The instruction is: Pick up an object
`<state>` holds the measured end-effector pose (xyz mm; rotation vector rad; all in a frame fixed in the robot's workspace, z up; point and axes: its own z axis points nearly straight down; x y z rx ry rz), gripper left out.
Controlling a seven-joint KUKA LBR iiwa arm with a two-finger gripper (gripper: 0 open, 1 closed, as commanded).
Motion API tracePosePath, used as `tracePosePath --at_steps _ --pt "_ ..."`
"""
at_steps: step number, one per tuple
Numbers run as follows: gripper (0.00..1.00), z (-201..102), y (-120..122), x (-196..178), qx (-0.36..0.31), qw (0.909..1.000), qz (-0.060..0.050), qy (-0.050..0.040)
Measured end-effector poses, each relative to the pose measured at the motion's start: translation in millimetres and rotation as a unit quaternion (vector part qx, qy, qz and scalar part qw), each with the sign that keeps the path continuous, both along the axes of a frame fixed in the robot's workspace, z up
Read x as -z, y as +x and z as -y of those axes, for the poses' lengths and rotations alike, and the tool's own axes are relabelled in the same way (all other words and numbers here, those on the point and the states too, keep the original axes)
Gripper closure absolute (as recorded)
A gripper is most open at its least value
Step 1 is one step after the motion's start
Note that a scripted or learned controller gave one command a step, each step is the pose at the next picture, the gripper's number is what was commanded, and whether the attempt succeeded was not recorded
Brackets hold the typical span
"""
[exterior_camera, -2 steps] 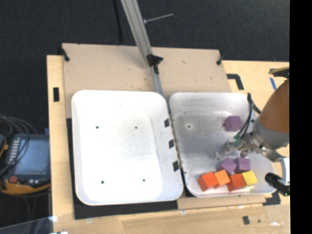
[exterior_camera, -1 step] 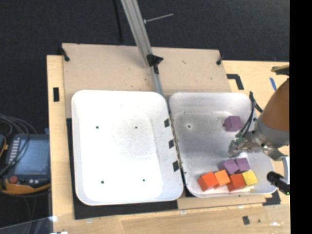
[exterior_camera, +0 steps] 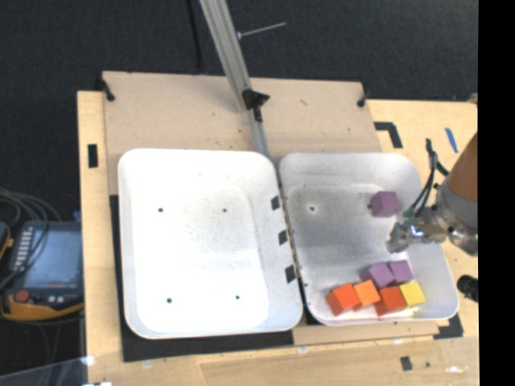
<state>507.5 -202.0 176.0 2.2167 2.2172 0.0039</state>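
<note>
The right bin (exterior_camera: 330, 223) holds several small blocks. One purple block (exterior_camera: 384, 203) lies alone near its upper right. At the bin's front right corner a cluster sits together: two purple blocks (exterior_camera: 385, 273), orange blocks (exterior_camera: 354, 296), a red-orange block (exterior_camera: 392, 299) and a yellow block (exterior_camera: 413, 293). My gripper (exterior_camera: 402, 238) hangs over the right side of this bin, between the lone purple block and the cluster, just above the cluster's purple blocks. Nothing shows between its tips.
The left bin (exterior_camera: 201, 240) lies beside the right one, with black clips (exterior_camera: 283, 236) along the seam. A slanted metal pole (exterior_camera: 229, 47) rises from behind the bins. A control pendant (exterior_camera: 44, 268) sits off the bench at the left.
</note>
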Motion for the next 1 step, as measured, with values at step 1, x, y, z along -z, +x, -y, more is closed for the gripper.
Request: tracePosePath --at_steps 1 --pt "1.00 7.4 10.1 -55.0 -0.001 1.0000 0.001 -0.0006"
